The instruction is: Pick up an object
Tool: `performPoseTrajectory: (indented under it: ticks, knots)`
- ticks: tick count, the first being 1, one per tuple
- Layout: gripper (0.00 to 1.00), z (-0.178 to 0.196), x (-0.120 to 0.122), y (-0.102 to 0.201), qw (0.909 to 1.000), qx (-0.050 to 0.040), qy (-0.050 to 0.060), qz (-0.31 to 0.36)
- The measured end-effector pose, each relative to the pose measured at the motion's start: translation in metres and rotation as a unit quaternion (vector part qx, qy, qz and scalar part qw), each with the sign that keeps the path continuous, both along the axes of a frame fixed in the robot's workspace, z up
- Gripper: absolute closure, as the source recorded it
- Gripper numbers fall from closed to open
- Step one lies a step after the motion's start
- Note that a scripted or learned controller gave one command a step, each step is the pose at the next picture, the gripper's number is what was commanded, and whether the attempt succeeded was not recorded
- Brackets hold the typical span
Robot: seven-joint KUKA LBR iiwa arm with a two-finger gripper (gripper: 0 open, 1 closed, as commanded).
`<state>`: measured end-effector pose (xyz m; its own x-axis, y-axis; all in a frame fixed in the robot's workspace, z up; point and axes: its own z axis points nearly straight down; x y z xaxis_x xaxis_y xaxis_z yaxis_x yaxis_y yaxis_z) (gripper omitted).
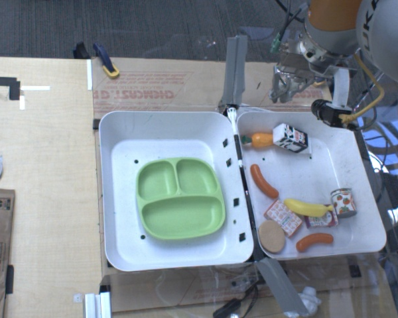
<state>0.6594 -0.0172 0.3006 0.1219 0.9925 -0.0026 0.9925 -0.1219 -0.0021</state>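
Sausage (314, 242) lengthwise left-right, slightly tilted

1. The arm (358, 12) reaches in at upper right; its jaws hang above the far rim of the right bin (368, 240), nothing between them.
2. The right bin holds a carrot (260, 139) touching a small carton (290, 138); a sausage (264, 181) near the middle; a banana (308, 208), a can (343, 202), a second sausage (314, 241) and a round cookie (272, 236) at the near side.
3. The left bin (119, 244) holds a green divided plate (181, 198).
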Motion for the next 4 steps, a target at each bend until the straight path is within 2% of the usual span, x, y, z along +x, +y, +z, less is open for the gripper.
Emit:
performPoseTrajectory:
  ticks: [1,2,3,4]
  knots:
    - [0.0,0.0,0.0,0.0,1.0,-0.0001,0.0,0.0]
    - [0.0,0.0,0.0,0.0,1.0,-0.0001,0.0,0.0]
    - [0.0,0.058,0.0,-0.033,0.9959,0.0,0.0,0.091]
    - [0.0,-0.09,-0.001,-0.094,0.9913,0.0012,0.002,0.132]
